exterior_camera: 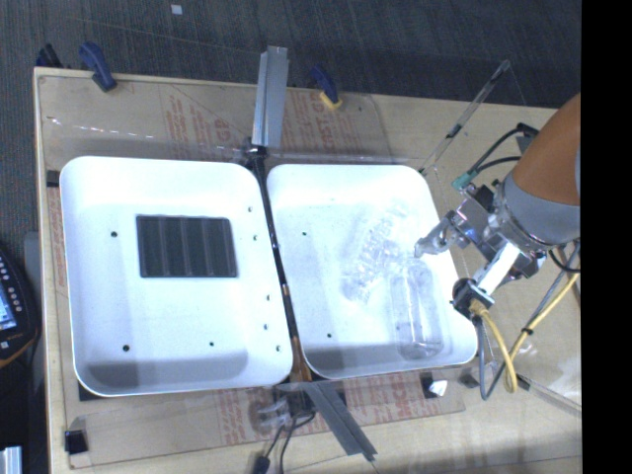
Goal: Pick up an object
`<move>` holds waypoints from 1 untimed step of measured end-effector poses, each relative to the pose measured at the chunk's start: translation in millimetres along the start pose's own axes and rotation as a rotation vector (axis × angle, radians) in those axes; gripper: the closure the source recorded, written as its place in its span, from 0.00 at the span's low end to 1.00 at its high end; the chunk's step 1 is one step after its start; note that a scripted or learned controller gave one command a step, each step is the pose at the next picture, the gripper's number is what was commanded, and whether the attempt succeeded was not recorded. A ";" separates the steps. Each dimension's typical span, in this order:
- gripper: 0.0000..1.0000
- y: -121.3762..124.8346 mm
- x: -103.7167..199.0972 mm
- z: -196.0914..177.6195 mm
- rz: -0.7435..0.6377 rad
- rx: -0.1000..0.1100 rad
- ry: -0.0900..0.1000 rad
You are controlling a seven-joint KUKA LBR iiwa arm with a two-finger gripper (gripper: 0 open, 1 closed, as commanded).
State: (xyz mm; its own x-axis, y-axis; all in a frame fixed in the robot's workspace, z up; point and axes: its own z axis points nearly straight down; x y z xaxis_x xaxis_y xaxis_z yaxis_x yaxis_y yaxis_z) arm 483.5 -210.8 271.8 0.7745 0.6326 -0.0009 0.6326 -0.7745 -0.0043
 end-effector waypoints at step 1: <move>0.00 -7.4 0.4 -83.8 -0.141 -0.004 0.001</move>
